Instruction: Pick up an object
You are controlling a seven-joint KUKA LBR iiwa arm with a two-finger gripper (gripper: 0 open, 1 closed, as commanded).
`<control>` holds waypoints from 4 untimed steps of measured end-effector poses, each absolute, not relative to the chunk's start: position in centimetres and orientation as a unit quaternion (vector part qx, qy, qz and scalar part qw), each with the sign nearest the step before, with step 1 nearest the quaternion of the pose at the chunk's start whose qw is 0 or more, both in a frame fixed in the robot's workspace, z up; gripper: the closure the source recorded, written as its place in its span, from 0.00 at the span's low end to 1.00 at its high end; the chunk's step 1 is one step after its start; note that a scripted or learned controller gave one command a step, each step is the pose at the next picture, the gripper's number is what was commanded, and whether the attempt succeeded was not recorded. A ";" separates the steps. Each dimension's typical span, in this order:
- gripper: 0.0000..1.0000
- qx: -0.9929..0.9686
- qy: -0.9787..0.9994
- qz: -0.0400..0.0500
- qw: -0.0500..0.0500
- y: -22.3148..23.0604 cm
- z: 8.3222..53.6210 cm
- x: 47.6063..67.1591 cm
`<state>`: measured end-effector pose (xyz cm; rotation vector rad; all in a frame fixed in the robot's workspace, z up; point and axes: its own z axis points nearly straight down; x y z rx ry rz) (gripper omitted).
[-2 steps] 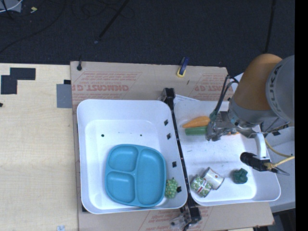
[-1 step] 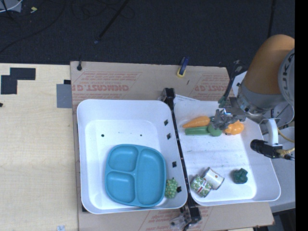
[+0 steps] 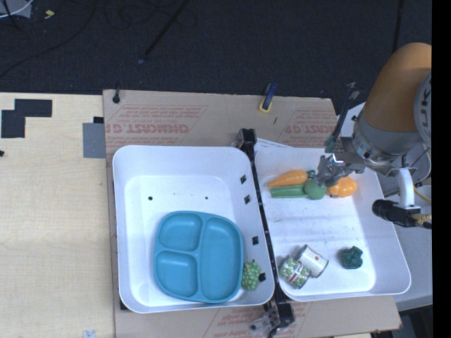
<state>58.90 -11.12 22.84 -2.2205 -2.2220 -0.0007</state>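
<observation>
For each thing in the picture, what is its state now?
gripper: low in the right bin, over the toy vegetables
carrot: lying flat
green vegetable: lying flat
can: on its side
blue tray: flat in the left bin
grapes: against the blue tray's edge

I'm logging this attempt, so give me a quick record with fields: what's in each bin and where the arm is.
left bin: blue three-compartment plastic plate; small green grape bunch at its right edge
right bin: orange toy carrot, green stick-shaped toy, small orange toy, white-and-red can, green patterned can, dark green lump
gripper: over the right bin's far end, above the carrot and green stick
held: nothing seen
</observation>
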 end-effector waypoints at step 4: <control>1.00 -0.706 -0.709 0.002 0.003 7.5 21.9 48.5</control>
